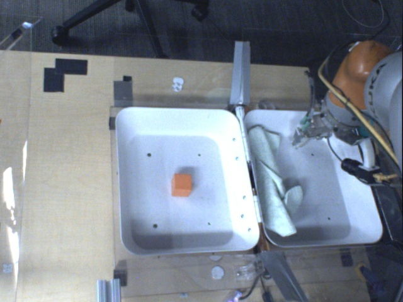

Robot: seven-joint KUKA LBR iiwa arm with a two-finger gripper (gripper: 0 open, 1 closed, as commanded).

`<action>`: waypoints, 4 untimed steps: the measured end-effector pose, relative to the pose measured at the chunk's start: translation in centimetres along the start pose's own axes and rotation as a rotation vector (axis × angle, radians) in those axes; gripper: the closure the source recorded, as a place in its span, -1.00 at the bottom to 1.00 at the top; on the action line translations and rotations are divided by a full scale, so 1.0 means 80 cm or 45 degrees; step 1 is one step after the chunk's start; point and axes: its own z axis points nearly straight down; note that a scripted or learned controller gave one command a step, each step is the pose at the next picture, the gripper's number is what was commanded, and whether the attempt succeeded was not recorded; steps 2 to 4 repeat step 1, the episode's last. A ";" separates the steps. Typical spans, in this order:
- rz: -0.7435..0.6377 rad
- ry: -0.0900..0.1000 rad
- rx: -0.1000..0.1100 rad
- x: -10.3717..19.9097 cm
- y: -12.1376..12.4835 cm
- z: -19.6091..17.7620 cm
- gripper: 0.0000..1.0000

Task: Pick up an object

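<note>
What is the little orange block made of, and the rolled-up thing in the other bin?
The orange block looks like matte foam or painted wood, though its flat, dull faces leave that open. The roll looks like soft, pale cloth, limp and folded at its lower end.

Grey arm (385, 96), orange band, black & yellow cables, metal end effector (308, 131)

Arm (371, 87) is running off the right edge — upper links aren't showing. Gripper (306, 131) is reading as a small blurred cluster over the right bin (359, 231); finger state isn't resolving. Rolled pale cloth (272, 181) is covering part of that bin's floor and left wall, and is blending into the white so its edges are getting lost. Office chair base (135, 5) is getting cropped by the top edge. Bench (56, 168) is running off the left and bottom edges.
</note>
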 end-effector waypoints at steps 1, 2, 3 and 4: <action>0.106 0.003 0.012 0.030 0.039 -0.128 1.00; 0.106 0.003 0.012 0.030 0.039 -0.128 1.00; 0.106 0.003 0.012 0.030 0.039 -0.128 1.00; 0.106 0.003 0.012 0.030 0.039 -0.128 1.00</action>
